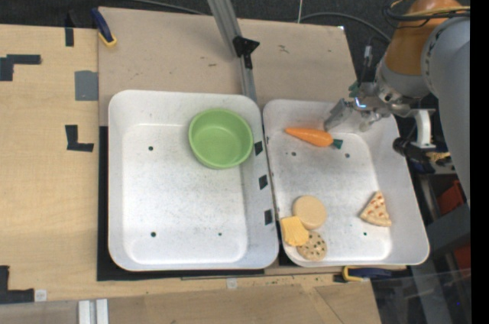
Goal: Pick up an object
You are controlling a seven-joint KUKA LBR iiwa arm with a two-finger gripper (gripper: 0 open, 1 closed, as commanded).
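**Carrot lies crosswise, just left of the gripper**

Nearest the camera, along the right bin's (pixel 397 254) front edge, a cheese wedge (pixel 293 230), a chocolate-chip cookie (pixel 312 246) and a round tan biscuit (pixel 309 210) huddle touching one another; a pizza slice (pixel 376 210) sits apart toward the right wall. Farther back, the carrot (pixel 312 136) lies flat on the bin floor, long axis running left to right, green tip pointing right toward the gripper (pixel 336 118). That gripper hovers just beside and slightly beyond the tip, fingers spread somewhat with nothing between them. Probably the carrot is the likeliest target: a short shift left and down. Bare floor surrounds it. In the left bin (pixel 130 162) sits a green bowl (pixel 220 137).
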